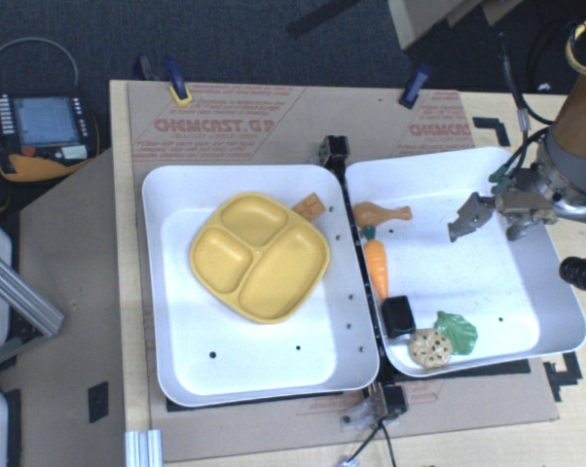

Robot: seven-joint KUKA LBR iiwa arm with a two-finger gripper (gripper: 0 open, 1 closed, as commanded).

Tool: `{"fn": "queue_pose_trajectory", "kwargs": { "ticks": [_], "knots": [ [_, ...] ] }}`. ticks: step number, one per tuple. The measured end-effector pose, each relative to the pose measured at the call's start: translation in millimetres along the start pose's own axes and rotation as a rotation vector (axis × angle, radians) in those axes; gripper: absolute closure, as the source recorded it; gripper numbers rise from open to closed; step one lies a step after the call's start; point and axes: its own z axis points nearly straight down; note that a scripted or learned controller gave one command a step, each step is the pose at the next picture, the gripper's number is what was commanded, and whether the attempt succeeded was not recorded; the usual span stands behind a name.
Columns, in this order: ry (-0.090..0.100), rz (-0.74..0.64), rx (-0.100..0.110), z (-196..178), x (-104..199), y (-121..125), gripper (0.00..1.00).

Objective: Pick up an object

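The right bin (pixel 488 290) holds a brown chicken drumstick (pixel 381 213), an orange carrot (pixel 376 268), a small black block (pixel 398 315), a round cookie (pixel 429 347) and a green leafy piece (pixel 459 330), all along its left and near side. My gripper (pixel 490 215) hangs over the bin's far right part, apart from all of them. Its two fingers stand spread, one (pixel 466 217) pointing left, the other (pixel 520 224) nearer the wrist, and nothing shows between them.
The left bin (pixel 176 290) holds a yellow divided plate (pixel 260 257) with a small brown piece (pixel 310 206) at its far right edge. A black divider clamp (pixel 333 150) sits between the bins. A pendant (pixel 40 129) lies off the bench at left.
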Motion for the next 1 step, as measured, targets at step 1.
{"fn": "queue_pose_trajectory", "kwargs": {
  "ticks": [1],
  "knots": [
    [-0.002, -0.003, -0.013, -6.4, 0.3, 2.0, 0.00]
  ]
}}
